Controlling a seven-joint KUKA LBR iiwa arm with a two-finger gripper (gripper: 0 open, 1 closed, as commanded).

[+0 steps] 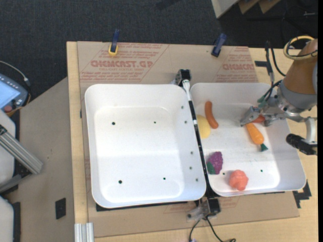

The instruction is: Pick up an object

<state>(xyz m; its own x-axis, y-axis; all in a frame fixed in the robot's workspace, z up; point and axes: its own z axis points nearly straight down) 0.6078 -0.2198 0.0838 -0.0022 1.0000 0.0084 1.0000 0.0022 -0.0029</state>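
Note:
The right bin (282,178) holds several toy foods. An orange carrot (255,134) with a green tip lies at an angle in the bin's right half. My gripper (254,117) hangs low just above the carrot's upper end, at the end of the grey arm (298,92) reaching in from the right. An orange sausage (211,114) and a yellow piece (203,127) lie near the bin's left wall. A purple grape bunch (215,162) and a pink-red fruit (237,179) sit toward the front.
The left bin (101,135) stands beside the right one, with a black divider strip (193,127) between them. Both rest on a cardboard sheet (146,59) held by clamps at the back edge. A black part (303,142) of the arm overhangs the right rim.

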